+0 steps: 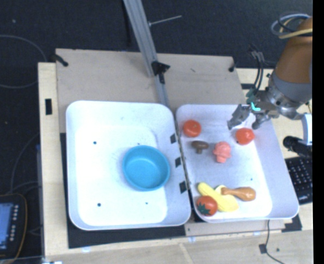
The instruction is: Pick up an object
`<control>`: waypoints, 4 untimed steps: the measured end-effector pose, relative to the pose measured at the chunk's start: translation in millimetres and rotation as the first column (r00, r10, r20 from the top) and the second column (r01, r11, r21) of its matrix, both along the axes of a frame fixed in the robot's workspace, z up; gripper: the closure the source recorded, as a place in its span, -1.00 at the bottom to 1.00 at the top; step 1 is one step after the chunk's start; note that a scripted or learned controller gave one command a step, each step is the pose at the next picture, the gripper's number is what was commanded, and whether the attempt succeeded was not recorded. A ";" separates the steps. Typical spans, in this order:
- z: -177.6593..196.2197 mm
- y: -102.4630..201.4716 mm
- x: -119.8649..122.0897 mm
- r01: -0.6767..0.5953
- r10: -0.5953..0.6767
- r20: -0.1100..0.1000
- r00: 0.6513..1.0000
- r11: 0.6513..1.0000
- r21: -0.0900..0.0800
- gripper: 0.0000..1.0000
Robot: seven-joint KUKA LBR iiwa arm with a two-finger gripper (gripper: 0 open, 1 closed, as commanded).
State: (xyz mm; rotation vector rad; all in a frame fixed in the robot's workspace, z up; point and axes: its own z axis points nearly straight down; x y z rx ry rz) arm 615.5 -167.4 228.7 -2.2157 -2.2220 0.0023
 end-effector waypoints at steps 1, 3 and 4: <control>3.0 -0.1 1.3 -0.001 0.001 0.006 1.000 1.000 -0.001 -1.00; -105.3 -2.9 -14.9 0.008 -0.008 -0.001 1.000 1.000 -0.004 -1.00; -128.3 -4.7 -14.9 0.012 -0.012 0.001 1.000 1.000 -0.004 -1.00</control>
